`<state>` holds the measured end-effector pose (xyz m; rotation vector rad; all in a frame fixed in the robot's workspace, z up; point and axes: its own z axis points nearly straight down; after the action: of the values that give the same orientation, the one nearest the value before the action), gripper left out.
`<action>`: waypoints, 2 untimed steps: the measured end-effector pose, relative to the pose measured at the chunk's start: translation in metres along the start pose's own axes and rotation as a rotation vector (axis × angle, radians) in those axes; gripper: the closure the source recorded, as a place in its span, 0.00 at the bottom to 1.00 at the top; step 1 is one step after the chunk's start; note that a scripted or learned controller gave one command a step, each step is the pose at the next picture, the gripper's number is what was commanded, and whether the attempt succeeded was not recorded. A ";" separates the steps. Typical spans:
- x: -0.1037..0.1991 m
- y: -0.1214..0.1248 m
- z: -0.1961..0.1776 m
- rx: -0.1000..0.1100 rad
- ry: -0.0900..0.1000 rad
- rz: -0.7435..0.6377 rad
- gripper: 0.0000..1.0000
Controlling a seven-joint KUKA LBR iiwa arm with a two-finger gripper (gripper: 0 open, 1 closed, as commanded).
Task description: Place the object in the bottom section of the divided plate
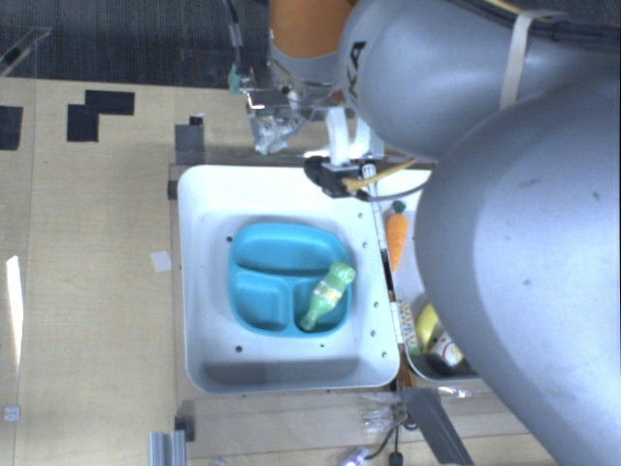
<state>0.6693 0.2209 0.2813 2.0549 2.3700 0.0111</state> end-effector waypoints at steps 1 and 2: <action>-0.007 -0.001 -0.016 0.003 -0.001 0.167 1.00; 0.025 -0.072 -0.057 0.004 -0.001 0.556 1.00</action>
<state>0.5944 0.2353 0.3382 2.6300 1.7174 0.0063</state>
